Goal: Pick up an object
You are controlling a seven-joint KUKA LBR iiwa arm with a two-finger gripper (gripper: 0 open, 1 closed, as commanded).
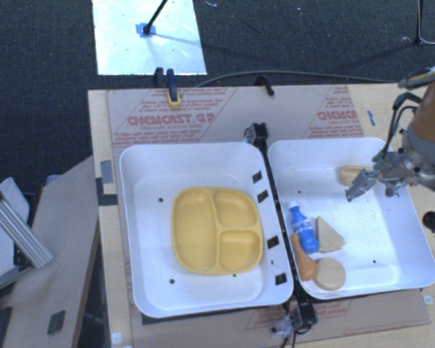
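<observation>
From my remote feed, the gripper point(366, 183) hangs over the right bin point(397, 232), reaching in from the right; its fingers blur into one dark shape, so I cannot tell how wide the jaws stand, and I see nothing clamped between them. Just beside the tip lies a small tan block point(350, 175), partly hidden by the gripper, near the bin's far wall. The arm's upper part is cut off at the frame edge. Along the bin's left side sit a blue bottle point(303, 229), a tan wedge point(328, 235), an orange stick point(304, 262) and a round beige disc point(330, 274). The left bin point(144, 181) holds a yellow divided tray point(217, 229).
</observation>
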